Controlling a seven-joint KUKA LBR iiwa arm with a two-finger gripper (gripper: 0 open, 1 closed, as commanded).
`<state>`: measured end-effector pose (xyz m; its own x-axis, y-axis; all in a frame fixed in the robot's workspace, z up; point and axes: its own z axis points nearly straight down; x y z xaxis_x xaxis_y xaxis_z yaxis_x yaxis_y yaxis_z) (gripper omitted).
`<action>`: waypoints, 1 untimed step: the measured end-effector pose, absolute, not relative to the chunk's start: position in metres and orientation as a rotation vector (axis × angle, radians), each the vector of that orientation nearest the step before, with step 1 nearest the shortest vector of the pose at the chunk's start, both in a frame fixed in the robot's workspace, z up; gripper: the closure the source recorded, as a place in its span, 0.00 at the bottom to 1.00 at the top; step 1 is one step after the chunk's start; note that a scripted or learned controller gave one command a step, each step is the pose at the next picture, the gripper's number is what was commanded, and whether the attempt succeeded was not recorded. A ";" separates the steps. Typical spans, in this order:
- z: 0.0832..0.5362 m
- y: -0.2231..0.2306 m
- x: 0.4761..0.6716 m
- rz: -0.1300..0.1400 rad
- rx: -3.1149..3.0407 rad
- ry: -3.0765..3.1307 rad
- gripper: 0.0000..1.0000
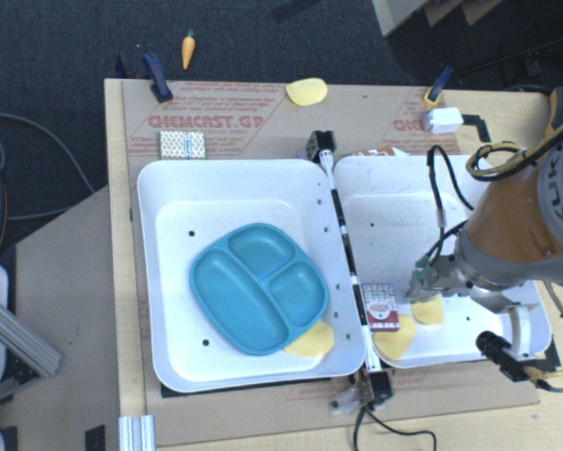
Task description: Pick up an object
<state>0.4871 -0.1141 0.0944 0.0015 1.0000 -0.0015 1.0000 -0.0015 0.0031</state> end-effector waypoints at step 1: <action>0.222 -0.154 0.494 0.000 2.219 2.220 1.00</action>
